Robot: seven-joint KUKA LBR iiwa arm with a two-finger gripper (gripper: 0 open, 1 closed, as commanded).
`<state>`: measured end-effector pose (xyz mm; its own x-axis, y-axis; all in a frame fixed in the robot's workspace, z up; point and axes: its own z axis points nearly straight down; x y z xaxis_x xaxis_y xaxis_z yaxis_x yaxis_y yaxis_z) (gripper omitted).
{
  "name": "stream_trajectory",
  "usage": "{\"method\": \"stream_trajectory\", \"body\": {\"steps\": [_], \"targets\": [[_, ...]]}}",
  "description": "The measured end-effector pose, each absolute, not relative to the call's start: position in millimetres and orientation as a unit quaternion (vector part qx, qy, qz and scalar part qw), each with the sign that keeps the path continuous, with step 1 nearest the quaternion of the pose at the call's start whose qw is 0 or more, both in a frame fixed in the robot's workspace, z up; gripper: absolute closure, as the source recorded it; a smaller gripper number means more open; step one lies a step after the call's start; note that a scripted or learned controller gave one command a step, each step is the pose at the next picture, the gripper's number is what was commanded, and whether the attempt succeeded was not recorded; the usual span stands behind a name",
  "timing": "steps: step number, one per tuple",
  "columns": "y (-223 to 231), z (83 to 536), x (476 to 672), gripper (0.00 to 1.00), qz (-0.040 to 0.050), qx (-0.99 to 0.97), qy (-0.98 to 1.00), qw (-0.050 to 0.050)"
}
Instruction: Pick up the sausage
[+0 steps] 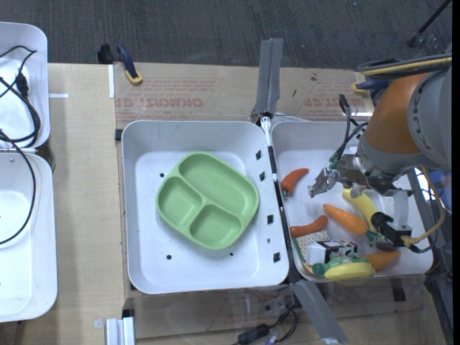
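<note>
The sausage [308, 227], a short orange-red curved piece, lies near the left wall of the right bin [316, 129], towards its front. My gripper [321, 184] hangs over the middle of that bin, a little behind and to the right of the sausage and apart from it. I see nothing held in it. The grey arm with its orange band [394, 113] reaches in from the right and hides part of the bin's right side.
In the right bin lie a red pepper [293, 179], an orange carrot [345, 218], a yellow piece [363, 203], a small printed box [328, 251] and a yellow-green piece [348, 269]. The left bin [144, 192] holds a green divided plate [207, 200].
</note>
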<state>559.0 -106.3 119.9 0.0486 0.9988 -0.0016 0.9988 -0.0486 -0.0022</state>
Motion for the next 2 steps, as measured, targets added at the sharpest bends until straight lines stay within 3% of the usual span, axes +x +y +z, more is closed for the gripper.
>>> {"method": "stream_trajectory", "body": {"steps": [1,2], "targets": [[-52.3,191.4,590.8,0.00,0.0013,-0.753,-0.658,0.000],[-52.5,190.8,590.5,0.00,0.0018,-0.753,-0.658,0.000]]}}
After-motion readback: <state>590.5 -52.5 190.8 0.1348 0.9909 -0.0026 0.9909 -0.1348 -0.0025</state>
